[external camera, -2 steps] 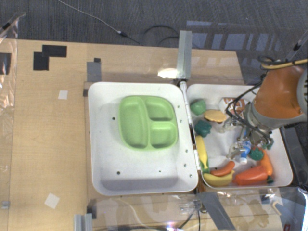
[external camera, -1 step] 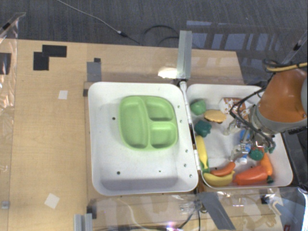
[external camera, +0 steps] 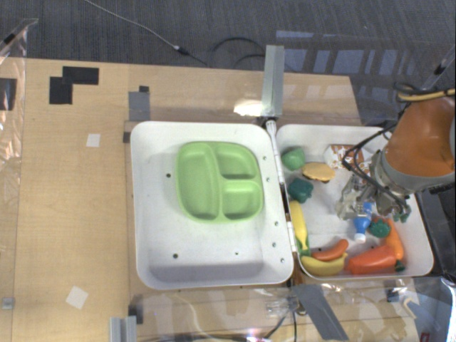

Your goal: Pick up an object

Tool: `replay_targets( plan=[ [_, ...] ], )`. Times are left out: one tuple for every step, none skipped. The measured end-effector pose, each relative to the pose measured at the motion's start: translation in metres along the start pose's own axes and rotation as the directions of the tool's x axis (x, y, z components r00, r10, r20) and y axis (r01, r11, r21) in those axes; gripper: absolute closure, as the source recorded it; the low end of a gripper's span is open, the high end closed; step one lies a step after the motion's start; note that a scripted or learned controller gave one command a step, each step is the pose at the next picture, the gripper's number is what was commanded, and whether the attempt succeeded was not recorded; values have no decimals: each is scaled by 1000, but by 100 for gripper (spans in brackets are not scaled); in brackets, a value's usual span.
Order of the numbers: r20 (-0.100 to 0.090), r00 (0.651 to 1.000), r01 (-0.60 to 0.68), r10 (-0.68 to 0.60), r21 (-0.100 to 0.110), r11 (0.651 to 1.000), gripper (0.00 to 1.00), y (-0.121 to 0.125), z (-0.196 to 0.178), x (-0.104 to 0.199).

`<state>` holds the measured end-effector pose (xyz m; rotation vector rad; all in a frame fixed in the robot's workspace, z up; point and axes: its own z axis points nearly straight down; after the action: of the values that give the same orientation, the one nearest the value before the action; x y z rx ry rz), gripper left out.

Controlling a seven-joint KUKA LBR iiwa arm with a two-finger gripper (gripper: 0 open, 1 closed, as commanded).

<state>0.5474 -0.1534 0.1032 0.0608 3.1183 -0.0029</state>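
My gripper [external camera: 372, 206] hangs low over the right part of the right bin [external camera: 324, 212], below the orange band of the arm [external camera: 426, 144]. A small blue and white piece [external camera: 362, 225] lies right under it, beside a dark green piece [external camera: 380, 228]. An orange carrot [external camera: 372, 260] and another orange piece [external camera: 394, 241] lie just in front. Whether anything is held is hidden by the wrist.
The right bin also holds a green ball [external camera: 293, 157], a tan bun [external camera: 318, 171], a dark green pepper [external camera: 300, 189], a yellow stick [external camera: 298, 223], a banana [external camera: 324, 265] and a red chili [external camera: 333, 249]. A green divided plate [external camera: 217, 180] sits in the left bin [external camera: 153, 212].
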Motion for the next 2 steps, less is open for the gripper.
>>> replay_targets(
  plan=[
    [-1, 1000, 0, 0, 0, 1000, 0, 0, 1, 0],
    [-33, 972, 234, -234, -9, 972, 0, -3, 16, -88]
  ],
)
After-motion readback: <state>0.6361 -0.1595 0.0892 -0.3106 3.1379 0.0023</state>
